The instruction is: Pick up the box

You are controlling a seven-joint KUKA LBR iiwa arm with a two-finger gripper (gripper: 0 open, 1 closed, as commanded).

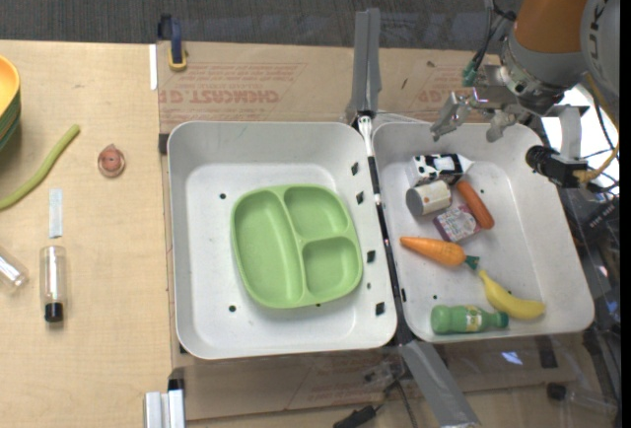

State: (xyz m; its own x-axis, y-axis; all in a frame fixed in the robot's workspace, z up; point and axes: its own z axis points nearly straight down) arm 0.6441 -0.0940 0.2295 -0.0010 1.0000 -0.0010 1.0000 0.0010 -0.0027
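Observation:
A small black-and-white box [437, 164] lies at the back of the right bin [552, 249], touching a short grey can [429, 196]. A flat purple packet [456, 223] lies just in front of them. My gripper [464, 131] hangs over the bin's back rim, a little behind and to the right of the box. Its two fingers [446, 118] are spread and it is open, with nothing between them.
The right bin also holds two carrots [434, 250] [475, 204], a banana [513, 298] and a green bottle [470, 320]. A green divided plate [296, 245] lies in the left bin [197, 219]. On the wooden table to the left are a green bean [39, 170] and vials [52, 283].

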